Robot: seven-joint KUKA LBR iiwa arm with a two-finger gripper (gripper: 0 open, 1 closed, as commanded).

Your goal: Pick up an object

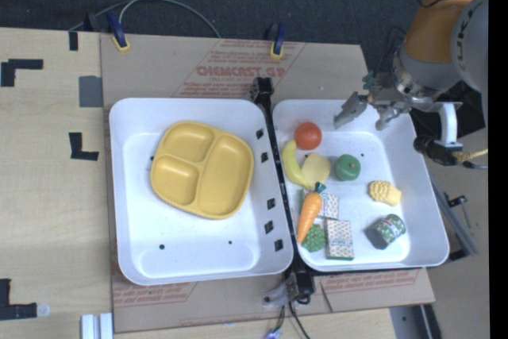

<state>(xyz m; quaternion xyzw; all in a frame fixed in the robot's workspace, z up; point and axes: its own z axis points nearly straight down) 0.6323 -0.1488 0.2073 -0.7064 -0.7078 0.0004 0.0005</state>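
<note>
We view the bench from above at a slant. The gripper [367, 115] hangs over the far edge of the right bin [421, 194], reached in from the right on the grey arm [444, 28] with its orange band. We see its two fingers [346, 112] spread well apart, one toward the bin's middle and the other toward its right wall; nothing lies between them and they touch none of the objects.

Candidate objects lie in the right bin, all apart from the gripper. Nearest is a red tomato [308, 136]; nearer the camera sit a yellow banana [294, 167] touching a pale lemon [316, 168], and just beside these a green apple [347, 167]. An orange carrot [309, 212] lies lengthwise, its tip toward the front, beside two small printed cartons [340, 238] and a green leafy item [315, 238]. A yellow corn piece [384, 192] and a dark can [386, 230] rest near the right wall.

The left bin [127, 194] bears a yellow three-compartment plate [202, 168], set toward its far half.
</note>
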